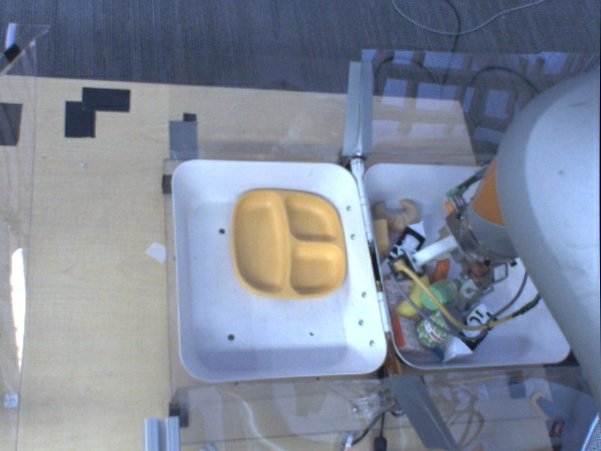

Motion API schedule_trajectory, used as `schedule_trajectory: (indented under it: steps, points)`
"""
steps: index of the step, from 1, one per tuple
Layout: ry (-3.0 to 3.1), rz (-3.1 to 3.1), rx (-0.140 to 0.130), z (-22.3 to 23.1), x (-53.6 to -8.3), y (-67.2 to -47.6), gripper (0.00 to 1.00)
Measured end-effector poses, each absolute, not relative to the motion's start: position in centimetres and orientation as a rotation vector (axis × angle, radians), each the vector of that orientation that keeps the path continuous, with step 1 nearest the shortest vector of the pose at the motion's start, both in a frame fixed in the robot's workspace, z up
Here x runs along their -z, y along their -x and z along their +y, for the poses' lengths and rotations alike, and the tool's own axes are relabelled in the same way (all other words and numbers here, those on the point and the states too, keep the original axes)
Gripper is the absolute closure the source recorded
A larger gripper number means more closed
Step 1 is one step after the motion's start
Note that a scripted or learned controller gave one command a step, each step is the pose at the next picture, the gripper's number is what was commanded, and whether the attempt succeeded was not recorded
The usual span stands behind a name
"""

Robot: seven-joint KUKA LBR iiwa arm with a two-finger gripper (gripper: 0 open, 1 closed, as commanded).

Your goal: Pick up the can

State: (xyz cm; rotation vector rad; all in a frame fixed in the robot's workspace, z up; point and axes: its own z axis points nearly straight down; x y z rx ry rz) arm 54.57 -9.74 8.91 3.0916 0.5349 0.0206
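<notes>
- My claw point(460, 272) hangs low over the cluttered right-hand shallow white bin point(526, 348); I cannot tell how far open it is
- The can seems to be the small green-and-red cylinder point(432, 330) near that bin's front wall, hemmed in by clutter
- Risk: I grab a neighbour instead, or the can rolls aside
- Left-hand white bin point(197, 336) holds a yellow divided plastic tray point(286, 242); pale wooden bench point(84, 252), grey carpet point(188, 26) beyond
</notes>
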Motion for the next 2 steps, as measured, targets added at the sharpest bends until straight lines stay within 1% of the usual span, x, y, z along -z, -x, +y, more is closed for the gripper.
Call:
schedule_trajectory:
  steps: [1,2]
  points:
    - [-3.075,0.619,-0.015,-14.6,-8.9,-54.5,0.0]
    - [-3.101,0.493,-0.017,-8.5,-8.8,-58.6,0.0]
